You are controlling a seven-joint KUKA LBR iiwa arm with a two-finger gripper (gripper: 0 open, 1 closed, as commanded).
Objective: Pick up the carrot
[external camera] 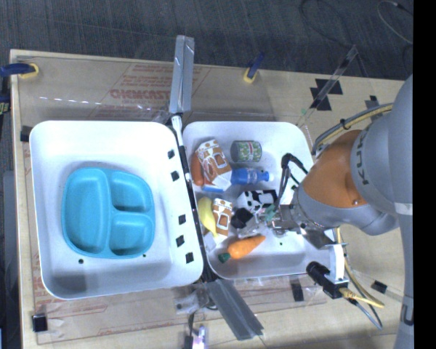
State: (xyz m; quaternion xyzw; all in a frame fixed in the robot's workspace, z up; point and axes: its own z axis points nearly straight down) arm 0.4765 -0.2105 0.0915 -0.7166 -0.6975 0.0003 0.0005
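The carrot [245,247], orange with a small green tip at its left end, lies near the front wall of the right bin [294,140]. My gripper [270,219] reaches in from the right and hangs just above and to the right of the carrot's thick end, close to it. The grey wrist with its orange band covers the right part of that bin. Nothing shows as held.
Crowded behind the carrot are an orange-and-white carton [211,162], a green can [245,151], a blue bottle [248,177], a black-and-white toy [256,198], a yellow banana [206,215] and a second carton [222,215]. The left bin [51,144] holds a blue divided plate [109,211].
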